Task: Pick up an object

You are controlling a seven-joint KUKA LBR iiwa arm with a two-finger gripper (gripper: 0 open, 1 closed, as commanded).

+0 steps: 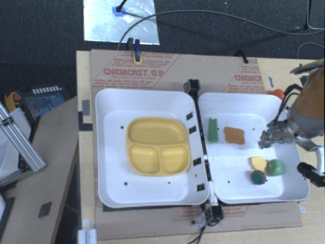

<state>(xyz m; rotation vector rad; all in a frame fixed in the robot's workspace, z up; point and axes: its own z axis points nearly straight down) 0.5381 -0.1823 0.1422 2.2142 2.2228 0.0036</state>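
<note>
The arm's dark pincer [265, 139] is seen low over the right shallow white bin [238, 194], near its right wall; whether it is apart or together cannot be told. Nothing is seen gripped in it. Just below it lie a small yellow wedge [258, 162], a green ball-like piece [275, 168] and a red-and-teal round piece [258, 177], clustered together. To its left lies a flat orange-brown slab [234, 135], then a green oblong block [213, 129] with its long axis running front to back. The left white bin [111, 187] holds a yellow three-compartment plastic tray [156, 145]. Both bins rest on the counter [167, 70].
</note>
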